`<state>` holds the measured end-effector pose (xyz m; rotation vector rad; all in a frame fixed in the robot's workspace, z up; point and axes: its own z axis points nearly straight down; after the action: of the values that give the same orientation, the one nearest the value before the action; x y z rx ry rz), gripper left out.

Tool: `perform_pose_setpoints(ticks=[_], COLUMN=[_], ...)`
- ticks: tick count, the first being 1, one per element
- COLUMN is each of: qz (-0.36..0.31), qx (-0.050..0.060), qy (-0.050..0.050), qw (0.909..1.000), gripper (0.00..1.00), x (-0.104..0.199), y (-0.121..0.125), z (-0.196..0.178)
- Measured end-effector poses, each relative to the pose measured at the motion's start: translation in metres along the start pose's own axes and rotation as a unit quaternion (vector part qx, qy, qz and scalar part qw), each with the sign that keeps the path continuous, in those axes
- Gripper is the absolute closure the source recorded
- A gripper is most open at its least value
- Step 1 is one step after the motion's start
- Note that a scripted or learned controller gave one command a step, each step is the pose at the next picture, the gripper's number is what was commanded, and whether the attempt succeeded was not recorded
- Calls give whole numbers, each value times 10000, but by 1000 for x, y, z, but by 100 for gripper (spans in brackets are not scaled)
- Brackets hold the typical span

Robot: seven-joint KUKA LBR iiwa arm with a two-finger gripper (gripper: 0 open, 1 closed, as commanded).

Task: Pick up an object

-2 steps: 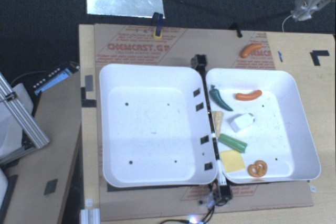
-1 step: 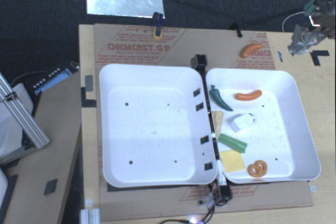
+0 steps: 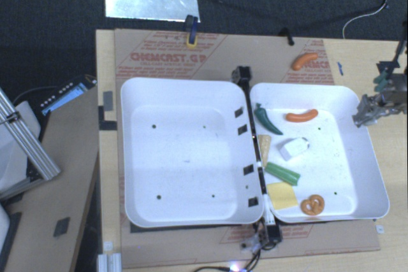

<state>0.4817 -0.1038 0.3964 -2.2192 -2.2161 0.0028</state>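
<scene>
1. your left bin [image 3: 185,150] lies bare, open floor right to its rim.
2. your right bin [image 3: 347,156] keeps its clutter along the left wall: green pepper [image 3: 264,118], yellow slab [image 3: 281,195], green stick [image 3: 282,172], white block [image 3: 293,148], pretzel [image 3: 312,204].
3. a sausage [image 3: 301,115] lies near the top, with a second sausage [image 3: 305,61] outside on the board.
4. your gripper [image 3: 366,113] hangs over the right rim, well apart from the sausage; you cannot tell its opening.

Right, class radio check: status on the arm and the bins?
Gripper at right bin's rim, holding nothing seen. Orange toy sausage nearest, unobstructed.
</scene>
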Motion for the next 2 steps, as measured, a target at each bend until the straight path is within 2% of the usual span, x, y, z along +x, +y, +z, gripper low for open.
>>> perform_pose_setpoints(ticks=[1,2], qz=[-31,-39], qx=[-67,-66], qy=[-21,-24], qw=[10000,10000], gripper=[100,100], x=[9,16], y=[58,125], z=[-46,-66])
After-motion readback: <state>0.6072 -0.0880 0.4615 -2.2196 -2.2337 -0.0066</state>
